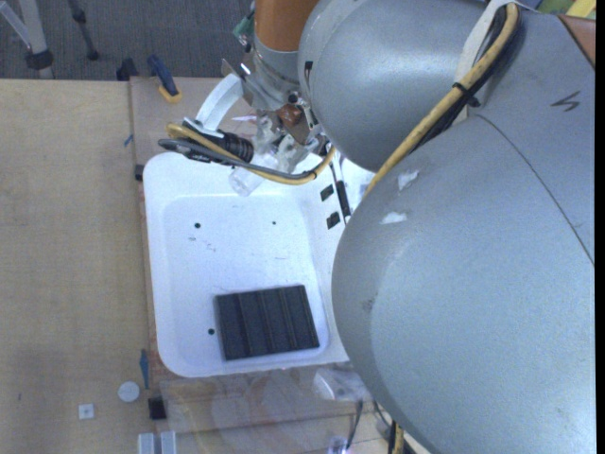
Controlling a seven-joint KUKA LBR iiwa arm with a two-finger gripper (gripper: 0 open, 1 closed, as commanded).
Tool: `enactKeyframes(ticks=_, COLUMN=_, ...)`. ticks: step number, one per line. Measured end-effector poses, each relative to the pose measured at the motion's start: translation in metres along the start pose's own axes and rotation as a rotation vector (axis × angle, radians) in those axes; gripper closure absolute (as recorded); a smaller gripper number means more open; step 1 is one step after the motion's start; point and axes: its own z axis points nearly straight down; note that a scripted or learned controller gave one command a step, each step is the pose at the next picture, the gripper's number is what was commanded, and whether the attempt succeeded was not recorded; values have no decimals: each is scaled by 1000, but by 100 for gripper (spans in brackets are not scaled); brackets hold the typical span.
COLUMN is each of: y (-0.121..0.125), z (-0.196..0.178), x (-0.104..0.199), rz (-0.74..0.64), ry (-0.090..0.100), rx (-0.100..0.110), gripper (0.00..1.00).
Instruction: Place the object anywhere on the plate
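Observation:
A dark grey ribbed rectangular block (265, 322) lies flat near the front edge of the near white bin (180, 253). Behind that bin, a white curved rim (216, 105) looks like the plate, mostly hidden by the arm. My gripper (269, 145) hangs over the bin's back edge, below the orange band (279, 8), well apart from the block. Cables and the wrist body cover its tip. Nothing is visibly held.
The grey arm (473, 235) covers the whole right side and the second bin. A yellow and black cable bundle (222, 149) juts left from the wrist. A blue clamp (166, 81) sits at the bench's back edge. Small parts (128, 392) lie at the front left.

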Motion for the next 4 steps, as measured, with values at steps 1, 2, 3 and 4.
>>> enactKeyframes(ticks=1, y=-29, z=-87, x=-51, rz=-124, ry=-3, rx=0, gripper=100)
enactKeyframes(ticks=2, y=-55, z=-126, x=-92, rz=322, ry=0, rx=-2, gripper=100)
enactKeyframes(ticks=3, y=-73, z=-126, x=-121, rz=179, ry=-4, rx=-1, gripper=100)
enactKeyframes(ticks=4, y=-65, z=-126, x=-106, rz=-81, ry=-8, rx=1, gripper=100)
